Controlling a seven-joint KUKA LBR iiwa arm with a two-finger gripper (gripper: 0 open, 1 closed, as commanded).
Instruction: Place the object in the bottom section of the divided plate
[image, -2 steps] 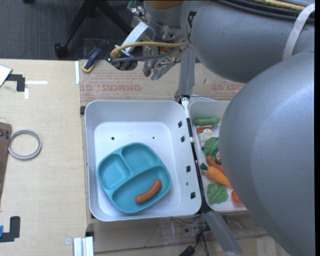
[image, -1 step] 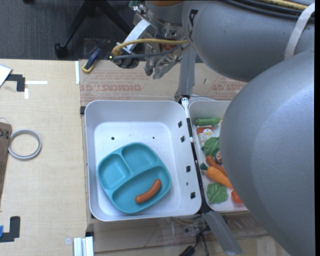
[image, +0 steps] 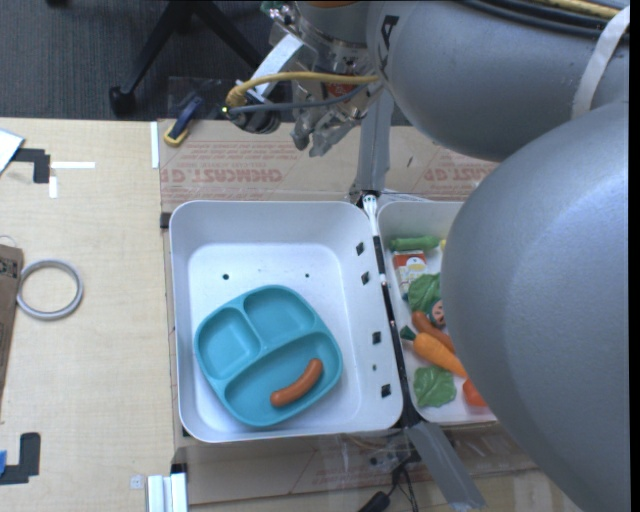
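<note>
pale wood bench (image: 90, 400) runs along the left, with brown printed cardboard (image: 260, 165) under and behind 2 shallow white bins set side by side. the grey arm (image: 540, 250) bulks across the whole right and top of the view, its big rounded links covering most of the right bin (image: 425, 410). its gripper (image: 322, 135) hangs high above the cardboard just behind the back wall of the left bin (image: 270, 215), well apart from the plate, with yellow and black cables looping off to its left; the metal fingers point downward and nothing sits between them, though whether they are spread or closed cannot be told from this angle. in the left bin lies a teal divided plate (image: 235, 345) with 3 sections, turned at a slant. the object, an orange-brown sausage (image: 298, 383), lies in the plate's large bottom section, tilted, near the plate's lower right rim. in the visible strip of the right bin sit an orange carrot (image: 438, 351), green leafy pieces (image: 425, 293) and a small printed packet (image: 410, 268), crowded together beside the arm. on the bench at far left rests a grey tape ring (image: 46, 289), and a blue-and-yellow tool (image: 186, 117) lies at the cardboard's back edge.
</note>
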